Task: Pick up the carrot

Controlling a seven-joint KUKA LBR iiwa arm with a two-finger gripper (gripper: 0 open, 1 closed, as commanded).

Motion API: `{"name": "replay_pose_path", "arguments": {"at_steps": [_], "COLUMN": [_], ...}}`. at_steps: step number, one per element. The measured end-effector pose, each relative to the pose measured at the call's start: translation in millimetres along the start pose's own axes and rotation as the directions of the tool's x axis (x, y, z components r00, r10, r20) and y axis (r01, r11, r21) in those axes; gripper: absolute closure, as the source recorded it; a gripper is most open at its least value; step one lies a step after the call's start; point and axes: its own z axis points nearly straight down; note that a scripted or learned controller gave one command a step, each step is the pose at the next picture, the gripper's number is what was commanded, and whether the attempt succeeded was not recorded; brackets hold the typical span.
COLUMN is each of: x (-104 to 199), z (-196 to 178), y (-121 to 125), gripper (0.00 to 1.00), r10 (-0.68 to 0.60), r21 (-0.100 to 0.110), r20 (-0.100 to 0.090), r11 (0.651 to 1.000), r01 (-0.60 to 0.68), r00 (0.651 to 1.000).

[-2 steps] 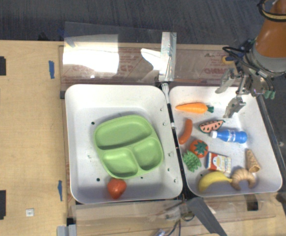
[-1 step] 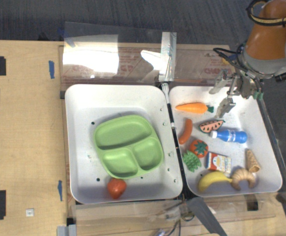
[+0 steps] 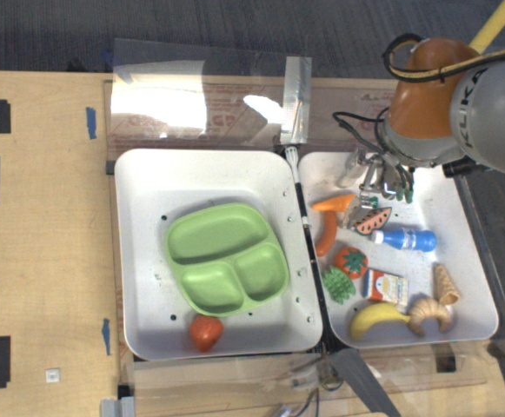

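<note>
The carrot (image 3: pixel 334 203) is a short orange piece lying near the left wall of the right bin (image 3: pixel 474 259), in its upper part. My gripper (image 3: pixel 381 185) hangs over the upper middle of that bin, just right of the carrot and a little above it. Nothing shows held in it. The grey arm with its orange band (image 3: pixel 430 85) reaches in from the upper right.
Close to the carrot lie an orange sausage (image 3: pixel 326 231), a watermelon slice (image 3: pixel 371 221) and a blue bottle (image 3: pixel 406 239). Lower in the bin are a strawberry (image 3: pixel 352 261), broccoli (image 3: pixel 339 285), a juice box (image 3: pixel 388 286), a banana (image 3: pixel 375 318) and a cone (image 3: pixel 446 283). The left bin (image 3: pixel 139 189) holds a green divided plate (image 3: pixel 226 256) and a red fruit (image 3: pixel 205 331).
</note>
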Motion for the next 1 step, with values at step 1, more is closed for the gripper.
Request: {"name": "replay_pose_path", "arguments": {"at_steps": [1], "x": [15.2], "z": [9.5], "y": [-1.3], "gripper": [0.00], "r10": [0.290], "r21": [-0.002], "r20": [0.008], "r11": [0.957], "r01": [-0.290], "r00": [0.957]}}
